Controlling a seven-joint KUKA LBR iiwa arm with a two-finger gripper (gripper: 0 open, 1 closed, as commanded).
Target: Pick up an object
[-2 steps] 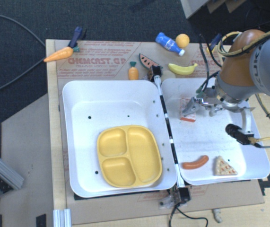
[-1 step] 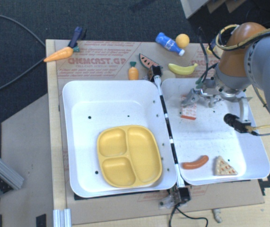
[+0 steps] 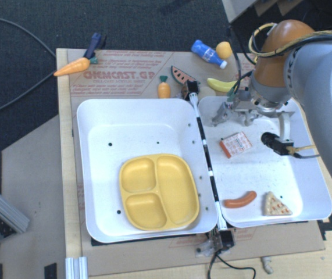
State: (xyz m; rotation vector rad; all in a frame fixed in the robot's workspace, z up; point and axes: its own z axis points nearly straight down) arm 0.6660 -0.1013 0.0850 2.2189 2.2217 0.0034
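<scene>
My gripper (image 3: 234, 116) hangs low over the far end of the right bin (image 3: 311, 185), open, with nothing between its fingers (image 3: 219, 117). Just in front of it a red and white packet (image 3: 235, 144) lies on the bin floor, apart from the fingertips. Near the bin's front wall lie a sausage (image 3: 239, 200) and a pizza slice (image 3: 277, 205). The left bin (image 3: 96, 127) holds a yellow divided plate (image 3: 159, 190).
Behind the bins on the board lie a banana (image 3: 221, 85), a blue bottle (image 3: 207, 53), a yellow round thing (image 3: 224, 50), a watermelon slice (image 3: 180, 74), a small orange piece (image 3: 164, 89) and a carrot (image 3: 72, 67). The divider between the bins (image 3: 205, 150) runs left of the gripper.
</scene>
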